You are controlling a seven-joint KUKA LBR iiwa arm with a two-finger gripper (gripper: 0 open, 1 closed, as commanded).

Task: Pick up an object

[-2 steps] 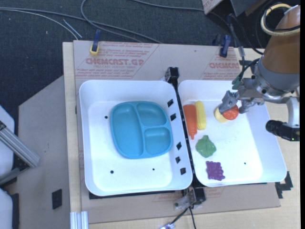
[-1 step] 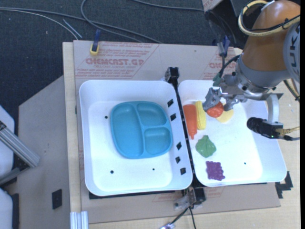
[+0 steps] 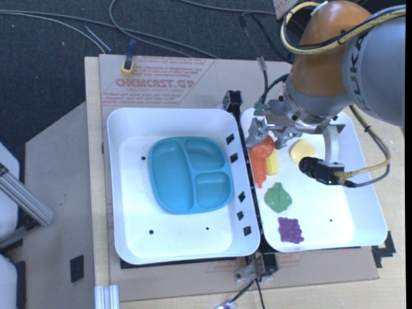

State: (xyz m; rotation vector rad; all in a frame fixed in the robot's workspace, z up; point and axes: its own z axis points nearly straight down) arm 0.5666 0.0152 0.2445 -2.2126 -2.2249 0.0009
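Arm [image 3: 360, 50] comes in from the right, grey with the orange band above the wrist, hanging over the top of the right bin [image 3: 360, 227]. Gripper [image 3: 262, 136] sits low at that bin's upper left corner, just beside the divider between the two bins. Can't tell from this angle how far apart it stands, or whether it has anything.

Orange carrot-like toy [image 3: 259, 161] lies right under the gripper, long axis running down the bin's left side; its top end meets the gripper (contact or just overlap, unclear). Small yellow piece [image 3: 273, 163] touches the carrot's right side. Round yellow object [image 3: 300, 150] lies a little further right, near a black fitting with yellow cable [image 3: 320, 169]. Green lumpy toy [image 3: 278, 197] is below the carrot, apart from it. Purple grape-like cluster [image 3: 290, 230] is below the green one, near the bin's bottom edge.

Left bin [image 3: 129, 230] has a blue divided tray [image 3: 190, 174] lying flat in its middle, three compartments. Both bins rest on a cardboard sheet [image 3: 154, 79] with red print.
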